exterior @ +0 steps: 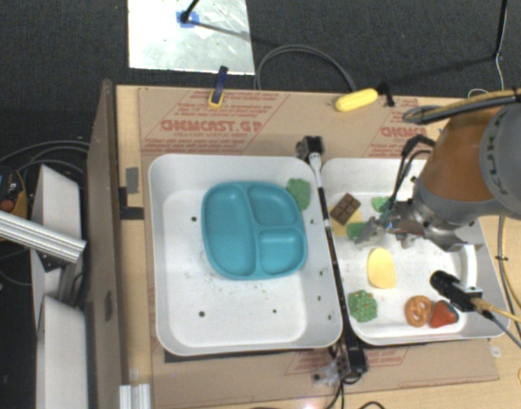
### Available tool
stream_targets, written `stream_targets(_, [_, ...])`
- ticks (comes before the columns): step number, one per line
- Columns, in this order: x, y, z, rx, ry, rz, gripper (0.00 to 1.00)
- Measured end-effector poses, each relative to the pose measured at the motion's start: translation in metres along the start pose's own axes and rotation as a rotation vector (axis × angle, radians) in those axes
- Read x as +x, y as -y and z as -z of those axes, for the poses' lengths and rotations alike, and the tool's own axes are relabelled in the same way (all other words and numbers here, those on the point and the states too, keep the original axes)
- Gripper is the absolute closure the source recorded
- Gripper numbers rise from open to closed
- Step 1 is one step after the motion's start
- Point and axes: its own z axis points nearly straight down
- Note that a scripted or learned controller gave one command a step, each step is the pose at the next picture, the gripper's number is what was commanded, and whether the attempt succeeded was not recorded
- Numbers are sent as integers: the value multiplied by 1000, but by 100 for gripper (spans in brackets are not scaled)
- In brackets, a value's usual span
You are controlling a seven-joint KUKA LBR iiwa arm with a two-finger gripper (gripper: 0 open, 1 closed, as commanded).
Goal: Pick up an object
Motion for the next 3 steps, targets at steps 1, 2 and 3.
stream_targets(1, [-18,27,-51,-4,6,-15,0])
stream_targets(2, [-25,53,-49,-5,6,-16,0])
stream_targets(3, [-57,-6,0,-17,12,-11,0])
